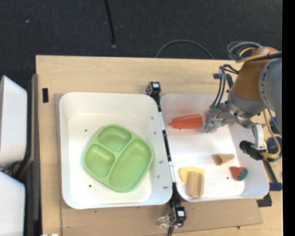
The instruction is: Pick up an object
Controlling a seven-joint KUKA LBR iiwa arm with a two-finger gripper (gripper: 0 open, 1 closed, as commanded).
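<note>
Nearest the camera, at the lower rim of the right bin (246,193), we find a tan cylindrical piece (194,185) lying against a yellow wedge (189,173).

By size, we list the bench (113,73) first; it carries both shallow white bins side by side. We see the left bin (69,132) holding a green divided plate (119,157), set roughly at its centre with three compartments facing up.

We observe the grey arm (258,90) entering from the right, its orange band above the wrist, with the gripper (211,122) low over the upper part of the right bin. We cannot tell whether it is released or clenched.

An orange carrot-shaped object (186,122) lies just beside the gripper, on its left, pointing toward the divider between the bins; we cannot tell whether they touch.

Smaller items lie well apart from it: a tan cone (223,159) and a red strawberry-like piece (239,173) near the right bin's lower right.
</note>
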